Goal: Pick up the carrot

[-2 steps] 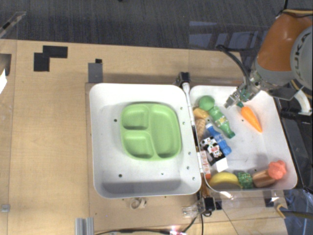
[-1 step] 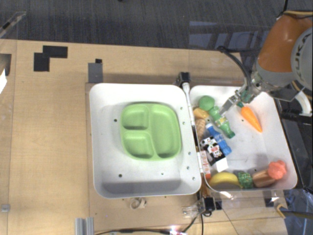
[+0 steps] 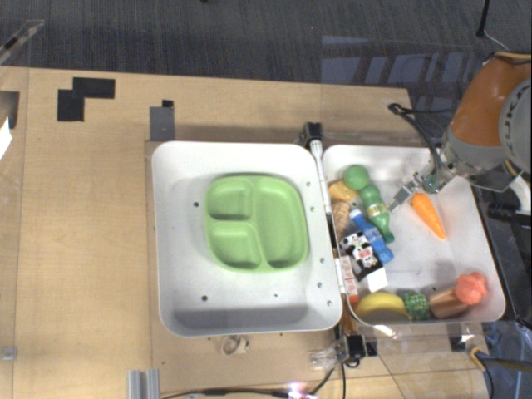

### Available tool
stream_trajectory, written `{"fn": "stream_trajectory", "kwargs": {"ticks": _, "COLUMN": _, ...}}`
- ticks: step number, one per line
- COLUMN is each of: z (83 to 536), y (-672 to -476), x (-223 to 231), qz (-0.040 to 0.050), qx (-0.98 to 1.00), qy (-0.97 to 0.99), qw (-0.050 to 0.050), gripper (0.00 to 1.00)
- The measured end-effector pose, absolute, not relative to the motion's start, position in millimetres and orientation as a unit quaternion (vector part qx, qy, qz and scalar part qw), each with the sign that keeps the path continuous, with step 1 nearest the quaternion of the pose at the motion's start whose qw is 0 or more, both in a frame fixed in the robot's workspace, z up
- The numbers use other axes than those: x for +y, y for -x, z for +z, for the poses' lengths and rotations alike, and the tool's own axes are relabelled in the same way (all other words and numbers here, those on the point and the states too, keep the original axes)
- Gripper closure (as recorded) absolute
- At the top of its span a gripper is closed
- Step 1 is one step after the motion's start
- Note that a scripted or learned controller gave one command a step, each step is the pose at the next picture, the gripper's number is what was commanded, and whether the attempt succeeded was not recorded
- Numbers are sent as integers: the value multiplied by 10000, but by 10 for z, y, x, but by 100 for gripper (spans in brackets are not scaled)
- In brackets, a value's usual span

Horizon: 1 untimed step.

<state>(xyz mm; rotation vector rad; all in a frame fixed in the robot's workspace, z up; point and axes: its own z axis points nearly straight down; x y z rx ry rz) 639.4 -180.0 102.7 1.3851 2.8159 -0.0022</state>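
One claw [image 3: 418, 187], grip state unclear, just beside the carrot [image 3: 430, 214] in the right bin [image 3: 490, 248].

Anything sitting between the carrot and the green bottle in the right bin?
In the camera view, the gripper reaches into the gap between the carrot and the green bottle; below it that stretch is bare white bin floor.

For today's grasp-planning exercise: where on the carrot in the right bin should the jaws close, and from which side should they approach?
Grip the carrot across its thicker upper half, coming down from above. It lies flat on the right bin floor, tapering toward its lower-right tip, with open floor along both long sides, so the jaws should probably straddle its width there. The gripper is already near that thick end.
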Motion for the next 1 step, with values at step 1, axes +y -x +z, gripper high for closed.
{"fn": "stream_trajectory", "kwargs": {"ticks": 1, "z": 877, "y": -6258, "x": -1683, "qz": 17, "qx": 8484, "qy": -5293, "qw": 47, "gripper": 0}}
